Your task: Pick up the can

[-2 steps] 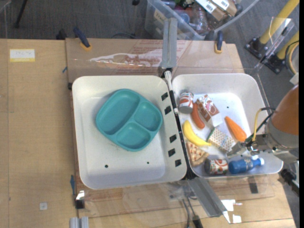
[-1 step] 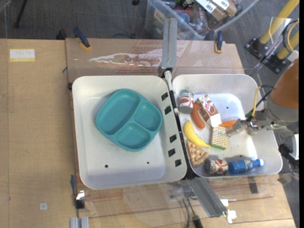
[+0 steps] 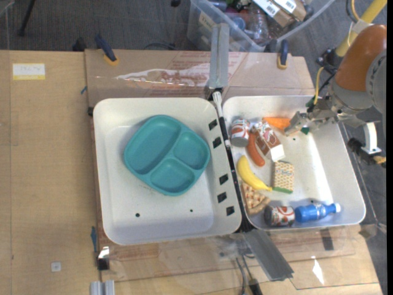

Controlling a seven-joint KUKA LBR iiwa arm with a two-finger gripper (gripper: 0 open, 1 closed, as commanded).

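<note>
Two cans lie in the right bin [image 3: 344, 158]: one can [image 3: 238, 129] left of the carrot [image 3: 277, 123], another can [image 3: 280, 215] beside the plastic bottle [image 3: 315, 212]. The gripper [image 3: 299, 125] hangs right of the carrot; I cannot tell its grip state.

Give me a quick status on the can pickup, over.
Gripper over right bin, upper part, holding nothing visible. Two cans: one at top left, one at bottom beside blue bottle. Hot dog crowds the top can.

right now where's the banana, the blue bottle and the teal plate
yellow curved banana [image 3: 251, 174], camera view, middle of its body
blue plastic bottle [image 3: 312, 212], camera view, on its blue label section
teal three-compartment plastic plate [image 3: 167, 154], camera view, on the ridge where the compartments meet
</note>
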